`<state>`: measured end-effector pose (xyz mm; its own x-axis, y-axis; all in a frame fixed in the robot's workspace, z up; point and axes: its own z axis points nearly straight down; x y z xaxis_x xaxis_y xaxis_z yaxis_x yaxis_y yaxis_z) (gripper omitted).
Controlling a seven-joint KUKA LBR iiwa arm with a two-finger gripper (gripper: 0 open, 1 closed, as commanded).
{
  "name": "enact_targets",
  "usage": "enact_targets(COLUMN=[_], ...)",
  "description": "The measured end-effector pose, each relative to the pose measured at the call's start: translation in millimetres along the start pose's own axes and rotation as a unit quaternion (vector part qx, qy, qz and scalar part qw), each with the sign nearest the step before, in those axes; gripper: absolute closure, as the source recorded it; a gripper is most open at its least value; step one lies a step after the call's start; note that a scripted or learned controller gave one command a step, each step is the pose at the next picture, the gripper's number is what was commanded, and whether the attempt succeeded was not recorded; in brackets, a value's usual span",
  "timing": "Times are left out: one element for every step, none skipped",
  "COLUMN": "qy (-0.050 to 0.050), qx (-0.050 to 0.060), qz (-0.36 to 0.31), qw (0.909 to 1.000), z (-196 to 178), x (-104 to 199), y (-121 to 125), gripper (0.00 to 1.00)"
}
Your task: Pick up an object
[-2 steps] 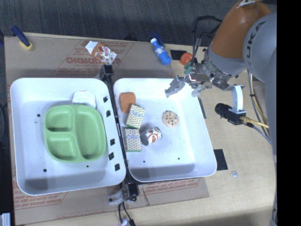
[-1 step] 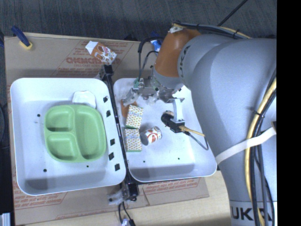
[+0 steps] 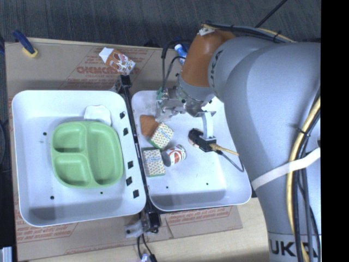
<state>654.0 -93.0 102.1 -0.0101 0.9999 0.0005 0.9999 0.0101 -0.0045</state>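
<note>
My gripper (image 3: 166,109) hangs low over the far left part of the right bin (image 3: 218,192), under the orange-banded wrist. Just in front of it lies a brown-orange lump (image 3: 146,125). A green-and-white patterned packet (image 3: 162,135) leans against that lump. A second patterned packet (image 3: 154,162) lies nearer the front, beside the bin's left wall. A small red-and-white can (image 3: 175,155) lies on its side between the two packets. Nothing shows as lifted off the bin floor.
The left bin (image 3: 27,201) holds a green divided plate (image 3: 87,153) and a small white object (image 3: 98,113) at its far side. A wrapped snack (image 3: 117,60) lies on the cardboard behind the bins. The arm's bulk covers the right bin's right side.
</note>
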Motion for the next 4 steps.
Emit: enact_targets(qy=[0.001, -0.001, 0.0, -0.001], qx=[-0.002, 0.0, -0.001, 0.0], qz=[0.002, 0.003, 0.003, 0.002], qw=[1.0, 1.0, 1.0, 1.0], z=[-91, -111, -166, -86], x=[75, 81, 56, -4], y=[3, -68, -178, -179], gripper=[1.0, 1.0, 1.0, 1.0])
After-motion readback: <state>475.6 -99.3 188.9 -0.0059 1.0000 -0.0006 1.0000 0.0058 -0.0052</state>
